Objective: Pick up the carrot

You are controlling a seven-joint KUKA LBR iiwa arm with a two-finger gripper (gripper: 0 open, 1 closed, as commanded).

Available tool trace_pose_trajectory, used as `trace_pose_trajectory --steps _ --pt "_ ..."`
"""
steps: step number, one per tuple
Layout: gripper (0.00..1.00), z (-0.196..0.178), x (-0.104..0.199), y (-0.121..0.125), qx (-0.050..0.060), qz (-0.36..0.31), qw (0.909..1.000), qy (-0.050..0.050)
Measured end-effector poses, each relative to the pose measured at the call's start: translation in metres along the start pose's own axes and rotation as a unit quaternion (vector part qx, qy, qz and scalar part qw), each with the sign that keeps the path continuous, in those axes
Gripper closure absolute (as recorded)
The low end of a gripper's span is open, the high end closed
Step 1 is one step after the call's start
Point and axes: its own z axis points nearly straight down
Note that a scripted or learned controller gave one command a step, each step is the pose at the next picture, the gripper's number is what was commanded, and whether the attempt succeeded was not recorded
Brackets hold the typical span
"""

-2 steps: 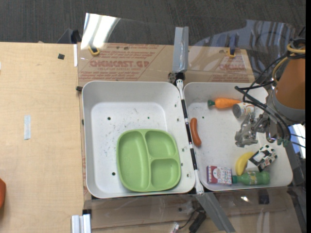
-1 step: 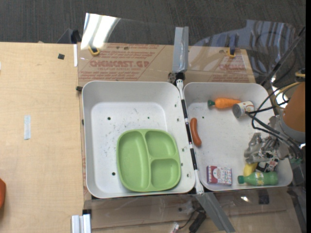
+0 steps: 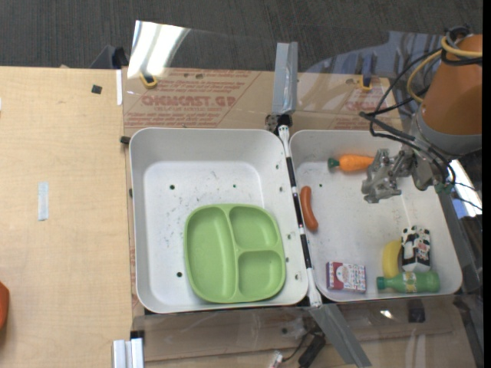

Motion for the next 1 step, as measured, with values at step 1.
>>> trace_pose_trajectory --steps 1 --pt "1.00 -0.0036 0.0802 -0.0531 -0.001 -0.101 0.9948 0.002"
